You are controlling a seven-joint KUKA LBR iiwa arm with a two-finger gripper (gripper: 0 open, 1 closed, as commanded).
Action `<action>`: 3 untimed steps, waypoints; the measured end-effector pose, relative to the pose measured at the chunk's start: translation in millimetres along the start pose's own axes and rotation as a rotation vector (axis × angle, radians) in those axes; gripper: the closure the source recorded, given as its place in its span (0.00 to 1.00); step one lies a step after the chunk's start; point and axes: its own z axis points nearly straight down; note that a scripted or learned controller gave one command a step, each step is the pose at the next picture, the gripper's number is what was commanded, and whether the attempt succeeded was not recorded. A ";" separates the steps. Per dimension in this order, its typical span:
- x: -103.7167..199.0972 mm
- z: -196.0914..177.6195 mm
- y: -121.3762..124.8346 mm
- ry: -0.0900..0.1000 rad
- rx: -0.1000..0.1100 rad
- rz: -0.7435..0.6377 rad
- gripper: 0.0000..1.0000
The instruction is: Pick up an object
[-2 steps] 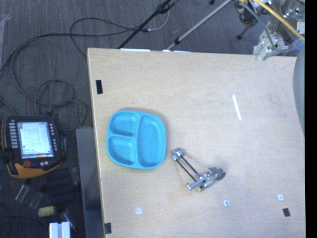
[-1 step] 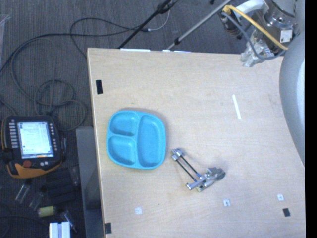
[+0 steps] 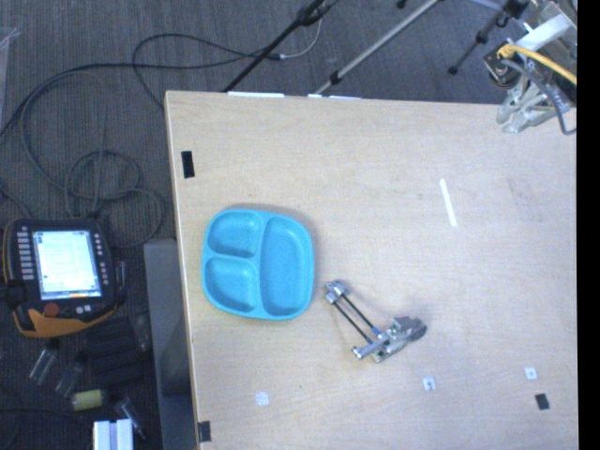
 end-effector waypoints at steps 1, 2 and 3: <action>6.4 0.2 25.2 0.000 0.000 -0.167 1.00; 11.7 0.4 9.8 0.000 0.001 0.107 1.00; 18.9 0.7 11.2 0.002 0.003 0.202 1.00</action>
